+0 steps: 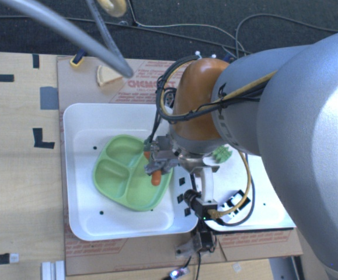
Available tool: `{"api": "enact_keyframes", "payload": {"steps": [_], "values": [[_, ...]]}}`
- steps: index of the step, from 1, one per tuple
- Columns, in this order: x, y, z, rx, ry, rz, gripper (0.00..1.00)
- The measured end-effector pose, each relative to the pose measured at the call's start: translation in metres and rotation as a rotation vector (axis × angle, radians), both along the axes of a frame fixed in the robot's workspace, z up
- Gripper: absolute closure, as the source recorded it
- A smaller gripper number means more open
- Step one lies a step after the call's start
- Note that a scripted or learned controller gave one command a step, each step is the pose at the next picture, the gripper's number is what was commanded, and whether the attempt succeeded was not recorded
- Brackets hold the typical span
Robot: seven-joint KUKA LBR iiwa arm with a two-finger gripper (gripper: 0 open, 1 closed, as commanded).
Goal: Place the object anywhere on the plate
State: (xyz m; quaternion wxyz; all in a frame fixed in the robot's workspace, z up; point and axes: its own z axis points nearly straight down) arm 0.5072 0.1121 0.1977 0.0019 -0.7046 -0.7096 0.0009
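Fingers (155, 169) at frame centre, over the right edge of the green plate (122, 177) in the left bin (78, 174). Pinching a small orange object (156, 179), just above the plate's rim.

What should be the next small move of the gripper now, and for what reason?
Probably a short move down, then release. The gripper is over the right edge of the green plate in the left bin, and a small orange object shows at its tip, just above the plate's rim. Whether the fingers truly hold it is unclear, so lowering a little first seems safer.
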Motion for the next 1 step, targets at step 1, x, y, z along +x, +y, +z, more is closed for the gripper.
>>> {"api": "enact_keyframes", "payload": {"steps": [1], "values": [[0.0007,-0.0032,0.0002,-0.002,-0.001,-0.004,0.00]]}}
